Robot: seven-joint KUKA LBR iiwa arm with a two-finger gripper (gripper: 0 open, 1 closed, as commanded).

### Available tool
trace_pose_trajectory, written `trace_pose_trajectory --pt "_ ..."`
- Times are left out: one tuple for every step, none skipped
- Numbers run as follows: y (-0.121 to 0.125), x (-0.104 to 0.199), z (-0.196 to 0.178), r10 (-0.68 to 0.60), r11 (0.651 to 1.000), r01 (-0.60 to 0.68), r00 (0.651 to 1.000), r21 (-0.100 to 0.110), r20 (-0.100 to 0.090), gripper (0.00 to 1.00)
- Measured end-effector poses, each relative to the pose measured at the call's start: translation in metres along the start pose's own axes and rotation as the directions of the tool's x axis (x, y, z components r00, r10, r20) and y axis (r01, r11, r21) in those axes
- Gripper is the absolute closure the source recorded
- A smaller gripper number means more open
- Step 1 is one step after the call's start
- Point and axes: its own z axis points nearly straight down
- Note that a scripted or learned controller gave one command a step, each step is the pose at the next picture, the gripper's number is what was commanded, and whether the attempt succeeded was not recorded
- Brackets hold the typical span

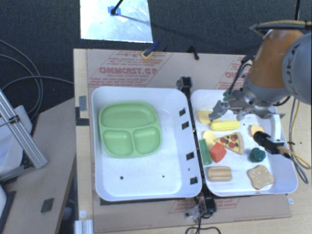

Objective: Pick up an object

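Over right bin (287, 182) | end effector (218, 110) fingers apart, unloaded | yellow ridged corn cob (224, 126) just below

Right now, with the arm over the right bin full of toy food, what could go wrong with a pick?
1. The yellow plastic corn cob, pizza slice and red wedge lie crowded together, so the claw may nudge neighbours or catch two.
2. The claw hovers near the bin's left wall; descending there could clip the yellow piece instead of gripping it.
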Motion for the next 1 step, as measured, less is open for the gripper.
trace_pose_trajectory --pt "-0.0552 -0.0378 0.1132 0.010 1.000 -0.010 1.000 0.005 0.002 0.00"
